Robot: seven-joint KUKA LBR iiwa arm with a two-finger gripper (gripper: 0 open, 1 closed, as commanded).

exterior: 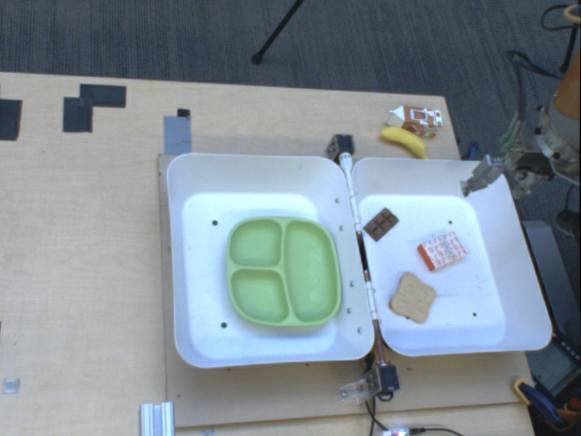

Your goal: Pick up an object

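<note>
In the right bin [508, 325] lie three things: a small brown waffle-like block [379, 224] near the left wall, a red and white packet [442, 251] in the middle, and a tan slice of toast [412, 297] toward the front. My gripper [497, 176] hangs over the bin's back right corner, apart from all three and with nothing seen in it. The arm [554, 139] comes in from the right edge.
A green divided plate [283, 271] lies in the left bin [195, 234]. Behind the right bin, on the bench, sit a toy banana [404, 141] and a small carton [419, 116]. A hinge bar [357, 234] runs between the bins.
</note>
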